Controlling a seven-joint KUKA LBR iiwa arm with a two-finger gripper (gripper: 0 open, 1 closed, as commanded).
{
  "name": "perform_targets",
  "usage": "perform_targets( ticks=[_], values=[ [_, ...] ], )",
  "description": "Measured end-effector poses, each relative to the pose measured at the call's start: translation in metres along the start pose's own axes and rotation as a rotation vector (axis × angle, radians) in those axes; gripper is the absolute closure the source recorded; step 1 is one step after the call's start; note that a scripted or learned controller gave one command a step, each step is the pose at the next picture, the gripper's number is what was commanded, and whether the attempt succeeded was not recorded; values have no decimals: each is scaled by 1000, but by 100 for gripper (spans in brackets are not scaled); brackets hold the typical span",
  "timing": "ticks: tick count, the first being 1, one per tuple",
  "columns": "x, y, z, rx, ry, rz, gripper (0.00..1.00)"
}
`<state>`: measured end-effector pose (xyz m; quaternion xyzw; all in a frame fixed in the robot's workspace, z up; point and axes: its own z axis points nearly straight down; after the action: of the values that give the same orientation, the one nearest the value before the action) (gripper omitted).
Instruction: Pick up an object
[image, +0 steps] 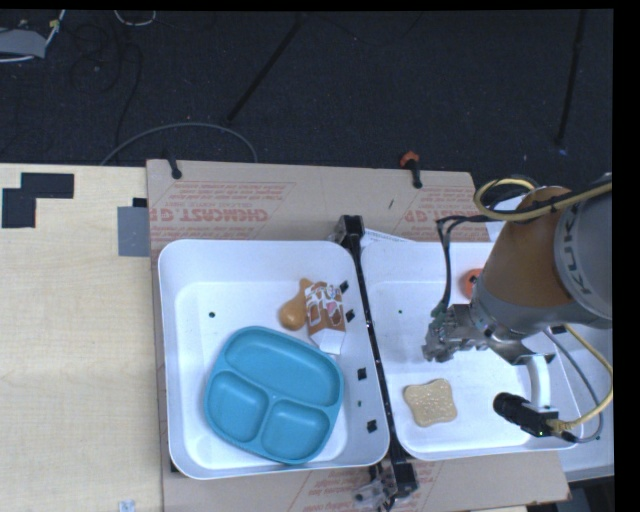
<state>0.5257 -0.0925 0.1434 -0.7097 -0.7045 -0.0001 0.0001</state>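
one: blue plate (275, 395) at the near end of the left bin (195, 300), how is it laid?

two: it is laid flat with its three compartments turned up, and most of that bin's near half is covered by it.

one: what is found beyond it?

two: a toy (315, 307), orange-brown with a white patterned part, is found just beyond the plate's far rim, close against the wall shared with the right bin (410, 285). whether plate and toy are touching cannot be told.

one: where is the task's thing placed?

two: a toast (430, 402), tan and roughly square, is placed flat on the right bin's floor, close to the near wall and a little toward the shared wall. it is not gripped.

one: where is the gripper (441, 345) seen?

two: it is seen over the middle of the right bin, just beyond the toast and apart from it. it is carried by the arm (530, 270), which is reached in from the right. nothing is seen held by it. whether it is set wide or narrow cannot be told, as it is shown as a dark cluster.

one: is anything else noted in that bin?

two: a small orange piece (469, 282) is noted near the far wall, partly hidden by the arm. both bins are set on cardboard (300, 205) laid over the pale bench (70, 330).
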Motion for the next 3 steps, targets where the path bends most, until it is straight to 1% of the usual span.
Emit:
perform_targets(
  ticks=[1, 2, 3],
  values=[
    [-3, 10, -51, -2, 0, -8, 100],
    [-11, 16, -110, -2, -1, -8, 100],
    [39, 34, -94, 2, 0, -11, 100]
  ],
)
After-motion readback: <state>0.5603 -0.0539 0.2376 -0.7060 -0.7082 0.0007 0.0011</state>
